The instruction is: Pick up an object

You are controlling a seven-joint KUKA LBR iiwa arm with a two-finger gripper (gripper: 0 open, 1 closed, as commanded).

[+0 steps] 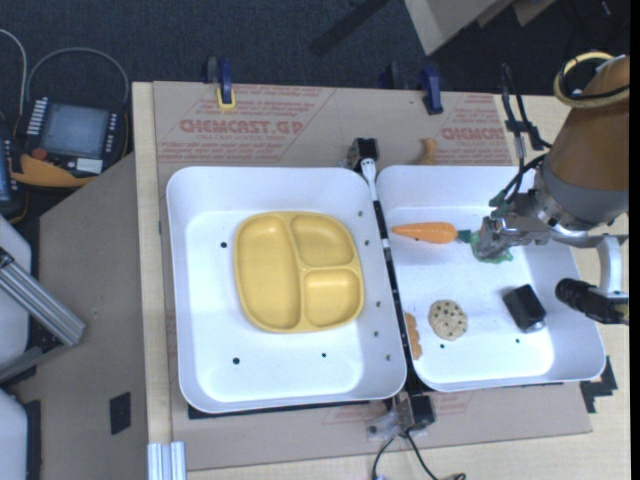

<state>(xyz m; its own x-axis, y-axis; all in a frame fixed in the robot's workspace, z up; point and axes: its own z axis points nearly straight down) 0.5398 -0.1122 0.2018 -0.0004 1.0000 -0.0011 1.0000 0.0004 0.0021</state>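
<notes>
You are in the approach step: the gripper (489, 243) hangs at the carrot's (424, 233) three-o'clock end in the right bin (560, 363), its grip state unclear, so next you need it centred over the carrot.

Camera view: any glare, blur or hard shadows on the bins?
Camera view: even, soft light; the two shallow white bins read bright but not blown out, shadows faint. The yellow divided plastic tray, orange toy carrot and round chocolate-chip cookie are sharp. The gripper looks slightly soft.
</notes>
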